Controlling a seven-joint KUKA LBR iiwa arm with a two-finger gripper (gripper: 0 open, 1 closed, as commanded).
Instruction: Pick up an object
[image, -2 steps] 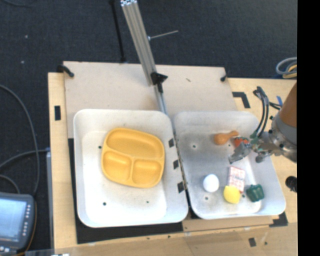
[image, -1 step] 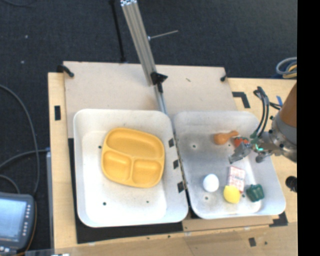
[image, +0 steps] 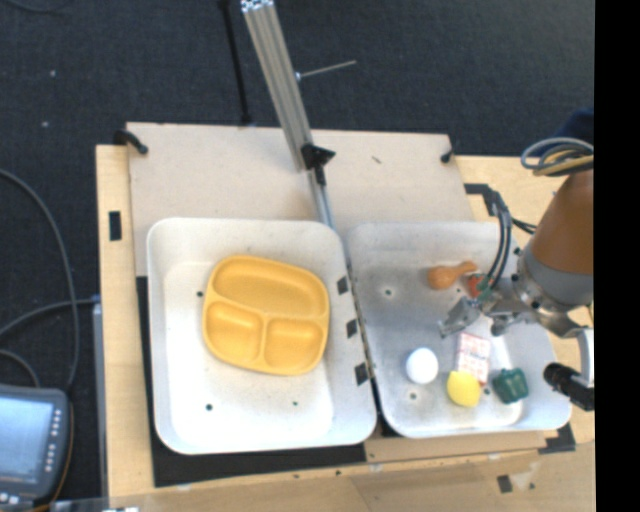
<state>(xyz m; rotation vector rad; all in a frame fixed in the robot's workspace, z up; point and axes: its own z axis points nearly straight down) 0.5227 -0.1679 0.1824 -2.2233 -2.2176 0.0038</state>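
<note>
You see two shallow white bins side by side on the bench: the left bin (image: 170, 330) carries a yellow divided plate (image: 266, 314) near its middle, and the right bin (image: 400, 260) carries all the small things. The arm (image: 565, 245) comes in from 3 o'clock, and its gripper (image: 478, 312) hangs over the middle of the right bin, low above the floor of the bin. Its metal fingers (image: 459, 315) point toward 9 o'clock, and you cannot tell from this slanted view whether they stand apart or together; nothing is visible between them. At 12 o'clock from the gripper, very near, lies an orange-brown object (image: 451, 275), long in shape, apart from the other things. At 6 o'clock from the gripper lies a small white packet with red print (image: 473, 354), just beside the fingers and partly under the wrist. At 7 o'clock from the gripper rests a white ball (image: 422, 365), alone on the bin floor. Below the packet sits a yellow round object (image: 463, 388), touching or almost touching the packet's lower edge. At 3 o'clock from the yellow one, just beside it, is a small dark green object (image: 510, 385), close to the front right corner of the bin. All five things lie on the bin floor.
</note>
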